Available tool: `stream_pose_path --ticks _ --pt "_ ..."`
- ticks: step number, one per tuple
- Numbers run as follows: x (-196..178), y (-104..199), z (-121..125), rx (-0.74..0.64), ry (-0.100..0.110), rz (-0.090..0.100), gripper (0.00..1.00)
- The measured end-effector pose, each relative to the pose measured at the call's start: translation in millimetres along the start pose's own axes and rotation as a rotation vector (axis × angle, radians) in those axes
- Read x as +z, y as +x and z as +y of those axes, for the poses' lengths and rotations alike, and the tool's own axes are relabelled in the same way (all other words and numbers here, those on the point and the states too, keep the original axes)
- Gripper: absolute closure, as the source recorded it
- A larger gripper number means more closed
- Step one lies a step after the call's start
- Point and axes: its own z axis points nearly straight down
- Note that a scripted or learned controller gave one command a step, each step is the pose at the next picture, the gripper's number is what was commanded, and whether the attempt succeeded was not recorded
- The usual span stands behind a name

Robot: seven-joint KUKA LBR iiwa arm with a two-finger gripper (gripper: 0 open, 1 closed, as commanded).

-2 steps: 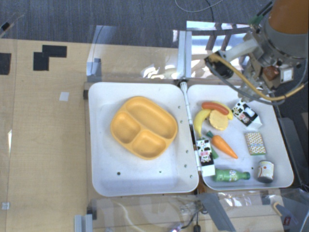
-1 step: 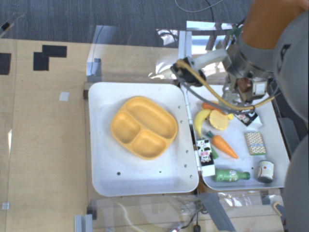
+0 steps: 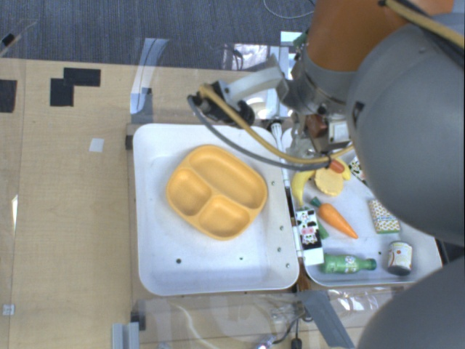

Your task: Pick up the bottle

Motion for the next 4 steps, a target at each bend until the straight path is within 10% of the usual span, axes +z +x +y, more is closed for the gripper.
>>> stream_pose_path --ticks 1,3,4 --pt "33 22 -59 0.024 0.012 0.007 1.00" --pt "-24 17 -31 0.075 0.019 0.029 1.00" --pt "2 67 14 -0.020 -0.001 -0.007 1.00"
